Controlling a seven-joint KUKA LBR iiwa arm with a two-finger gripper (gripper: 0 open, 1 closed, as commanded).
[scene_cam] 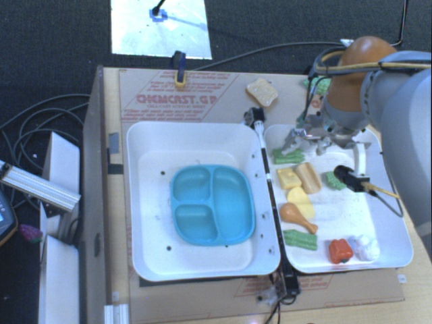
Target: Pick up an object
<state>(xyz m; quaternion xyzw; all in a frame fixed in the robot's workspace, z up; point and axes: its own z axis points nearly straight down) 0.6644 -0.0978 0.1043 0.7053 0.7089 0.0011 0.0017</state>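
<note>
Rims meet down the middle, where 2 shallow white bins sit side by side on cardboard (169,100). The left bin (145,181) has smooth, rounded walls and holds 1 glossy blue tray (212,204) with 3 compartments, and bare floor rings the tray on every side. The right bin (391,231) is crowded along its left half. Its widest open floor is in the middle and toward the right wall.

The toys there look like moulded plastic food. A green piece (288,156) lies at the far left, close to the shared rim. Nearer the camera are a square yellow block (289,178) and a tan bun (309,177), side by side and touching. A small green bit (333,180) lies apart to their right. Below them we see a rounded yellow lump (302,204), then an orange-brown drumstick (297,215) against it, then a ridged green strip (300,240). A red piece (341,250) and a white piece (367,248) touch near the front rim. A toast (262,92) lies outside the bins on the cardboard.

The claw (307,139) hangs over the right bin's far left corner, just beyond the green piece, which is the closest toy to it. Nothing shows in its grasp, and we cannot tell whether it is released or clenched.
</note>
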